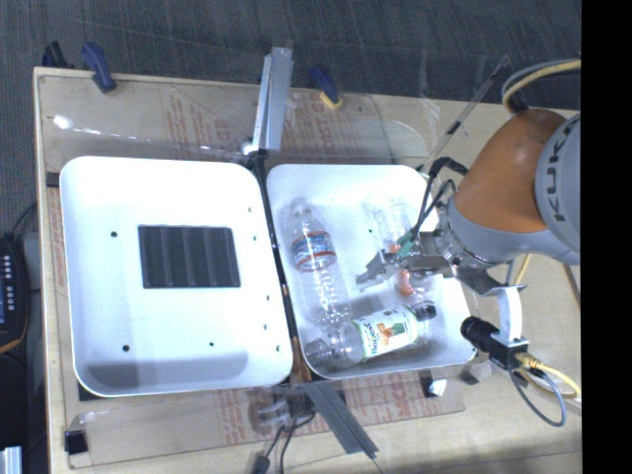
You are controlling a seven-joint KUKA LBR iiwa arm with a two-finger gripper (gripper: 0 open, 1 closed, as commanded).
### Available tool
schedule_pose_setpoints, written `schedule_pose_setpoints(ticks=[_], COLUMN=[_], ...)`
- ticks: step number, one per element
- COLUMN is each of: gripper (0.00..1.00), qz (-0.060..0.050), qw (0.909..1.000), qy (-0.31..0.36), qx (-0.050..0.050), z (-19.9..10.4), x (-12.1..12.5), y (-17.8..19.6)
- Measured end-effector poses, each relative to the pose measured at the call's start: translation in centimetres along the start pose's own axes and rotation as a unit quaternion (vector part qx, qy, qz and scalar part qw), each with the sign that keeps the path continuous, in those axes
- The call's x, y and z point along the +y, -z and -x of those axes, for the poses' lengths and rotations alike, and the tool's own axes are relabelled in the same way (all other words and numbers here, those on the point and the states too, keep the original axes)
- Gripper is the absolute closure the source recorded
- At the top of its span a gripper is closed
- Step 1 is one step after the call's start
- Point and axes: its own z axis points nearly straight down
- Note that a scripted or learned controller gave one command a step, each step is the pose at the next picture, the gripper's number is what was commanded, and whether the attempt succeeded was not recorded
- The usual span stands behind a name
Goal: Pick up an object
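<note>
Camera view:
- Bench (118, 117): we log 2 shallow white bins side by side on it, w/ blue clamps at the 12 o'clock edge.
- Left bin (99, 205): dark ribbed rectangular panel (189, 257) near its centre; a few small dark dots on the floor around it.
- Right bin (341, 181): holds 3 clear plastic bottles.
- Bottle w/ blue-red label (318, 260): lies lengthwise at the bin's 9 o'clock side, cap end toward 12.
- Bottle w/ green-orange label (373, 335): lies crosswise at the bin's 6 o'clock side, dark cap toward 3; its 9 o'clock end is just beside the lower end of the first bottle.
- Third clear bottle (390, 220): at approx 1 o'clock in the bin, faint, just beside the gripper.
- Arm (513, 181): grey w/ orange band, comes in from 3 o'clock, wrist over the bin's 3 o'clock rim.
- Gripper (395, 262): low over the right bin, centre-right, btwn third bottle and green-orange bottle. We cannot tell how wide the fingers stand, nor whether anything sits btwn them.
</note>
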Motion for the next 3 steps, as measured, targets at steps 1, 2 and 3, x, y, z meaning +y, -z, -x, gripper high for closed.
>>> schedule_pose_setpoints(ticks=[1, 2, 3], gripper=[0.0, 0.0, 0.0], qz=[0.001, 0.002, 0.001], qw=[1.0, 0.9995, 0.9987], qy=[-0.001, 0.031, 0.051], qx=[-0.001, -0.001, 0.0], z=[4.1, 4.2, 4.1], x=[3.8, 6.8, 8.9], y=[-5.6, -7.8, -5.0])
